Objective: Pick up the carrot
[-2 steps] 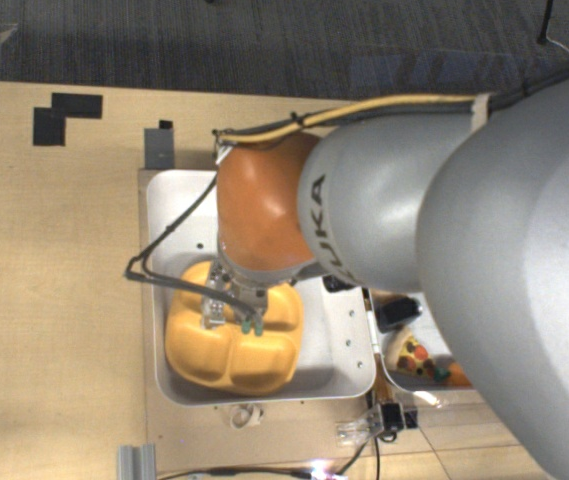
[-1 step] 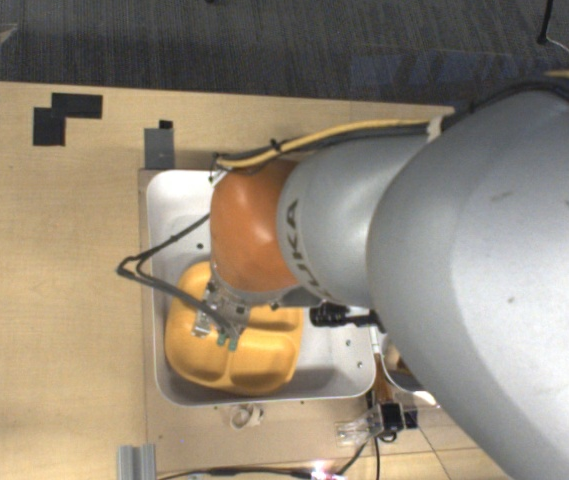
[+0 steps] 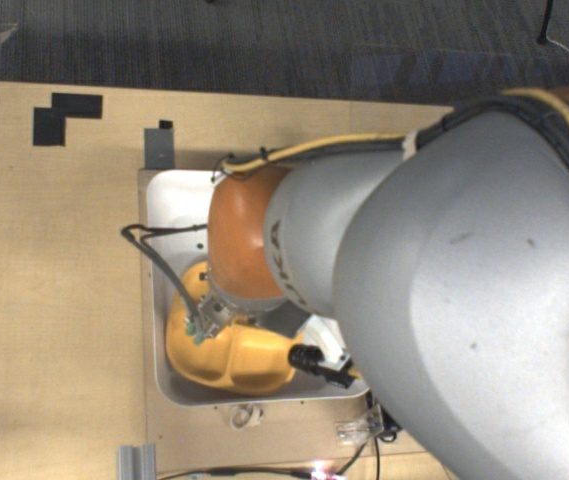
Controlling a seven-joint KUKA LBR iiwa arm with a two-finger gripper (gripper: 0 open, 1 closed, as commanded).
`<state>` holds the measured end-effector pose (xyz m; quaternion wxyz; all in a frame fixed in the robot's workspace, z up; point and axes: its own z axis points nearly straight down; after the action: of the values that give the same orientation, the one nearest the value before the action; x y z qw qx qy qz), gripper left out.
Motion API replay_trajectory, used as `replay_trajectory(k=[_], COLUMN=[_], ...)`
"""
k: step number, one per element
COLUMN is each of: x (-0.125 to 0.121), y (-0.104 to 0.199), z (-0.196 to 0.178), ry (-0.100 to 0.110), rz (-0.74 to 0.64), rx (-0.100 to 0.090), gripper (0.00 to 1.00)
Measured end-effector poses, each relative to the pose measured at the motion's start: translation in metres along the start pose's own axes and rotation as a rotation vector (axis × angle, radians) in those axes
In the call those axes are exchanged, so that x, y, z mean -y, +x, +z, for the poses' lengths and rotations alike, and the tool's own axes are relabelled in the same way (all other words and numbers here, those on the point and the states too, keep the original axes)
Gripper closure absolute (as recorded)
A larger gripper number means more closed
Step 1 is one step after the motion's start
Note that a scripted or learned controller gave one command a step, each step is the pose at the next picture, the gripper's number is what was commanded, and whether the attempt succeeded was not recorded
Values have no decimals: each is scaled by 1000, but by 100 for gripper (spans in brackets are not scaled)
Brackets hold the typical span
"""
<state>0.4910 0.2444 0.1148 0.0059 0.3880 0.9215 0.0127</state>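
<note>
Apparently, a rounded yellow-orange thing (image 3: 232,358) is seen at the 6 o'clock end of the white bin (image 3: 171,198); whether it is the carrot cannot be told. The gripper (image 3: 204,323) is placed low over this thing, at its 10 o'clock side, and whether it is open or closed cannot be told. A smaller yellow piece (image 3: 195,280) is seen just at 12 o'clock of the gripper. The grey arm (image 3: 444,278) is stretched over the bin from 3 o'clock.
</note>
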Motion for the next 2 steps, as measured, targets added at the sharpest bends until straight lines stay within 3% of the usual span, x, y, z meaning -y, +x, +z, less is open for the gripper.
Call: replay_trajectory(k=[1, 2], x=[12, 14], y=[-9, -11], z=[-21, -26], ry=[22, 23], rz=[110, 564], rx=[3, 8], gripper=[100, 100])
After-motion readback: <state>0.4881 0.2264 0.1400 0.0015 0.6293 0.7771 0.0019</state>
